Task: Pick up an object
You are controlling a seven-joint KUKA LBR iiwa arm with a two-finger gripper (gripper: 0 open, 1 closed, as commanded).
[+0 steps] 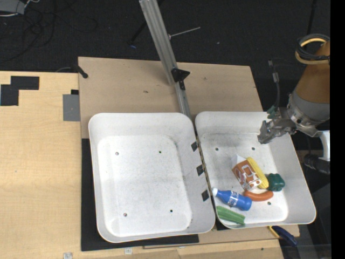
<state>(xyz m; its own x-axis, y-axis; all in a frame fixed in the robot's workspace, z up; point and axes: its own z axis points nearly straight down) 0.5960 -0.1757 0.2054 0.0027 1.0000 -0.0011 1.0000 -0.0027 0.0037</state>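
The right bin holds a cluster of small objects near its front. An orange-and-white packet lies beside a yellow piece and a dark green object. In front of them are an orange sausage-shaped piece, a blue bottle with a white cap and a green cylinder. My gripper hangs over the right bin's far right part, above and behind the cluster, with nothing seen between its fingers.
The left bin lies beside the right one, with black clips along the shared rim. A slanted metal rail rises behind the bins. Light wooden tabletop extends to the left.
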